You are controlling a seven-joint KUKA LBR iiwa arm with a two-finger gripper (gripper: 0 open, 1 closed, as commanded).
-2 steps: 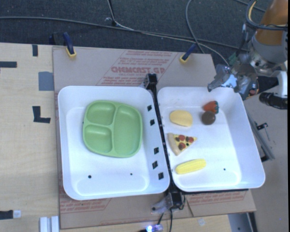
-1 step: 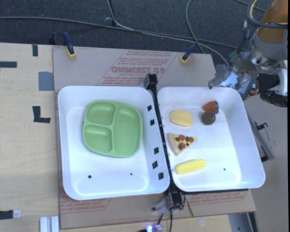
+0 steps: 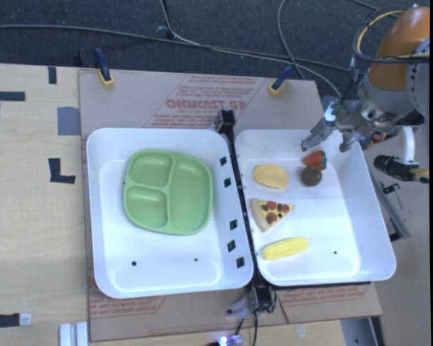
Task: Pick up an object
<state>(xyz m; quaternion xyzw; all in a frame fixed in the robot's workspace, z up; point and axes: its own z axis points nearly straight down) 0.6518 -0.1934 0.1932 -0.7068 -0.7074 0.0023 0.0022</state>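
The right bin (image 3: 361, 215) holds several toy foods. A small red piece (image 3: 316, 158) lies at its far side, touching a dark brown round piece (image 3: 311, 176). Left of them sits a yellow bun-like piece (image 3: 270, 176). A pizza slice (image 3: 270, 212) and a yellow corn cob (image 3: 284, 248) lie nearer the front. My gripper (image 3: 325, 145) hovers at the bin's far right corner, just above and behind the red piece. Its fingers stand open with nothing between them.
The left bin (image 3: 108, 258) holds a green divided plate (image 3: 168, 192). A black divider (image 3: 234, 207) runs between the bins. Cables cross the dark floor behind the bench. Two clamps (image 3: 103, 71) pin the cardboard base at the back.
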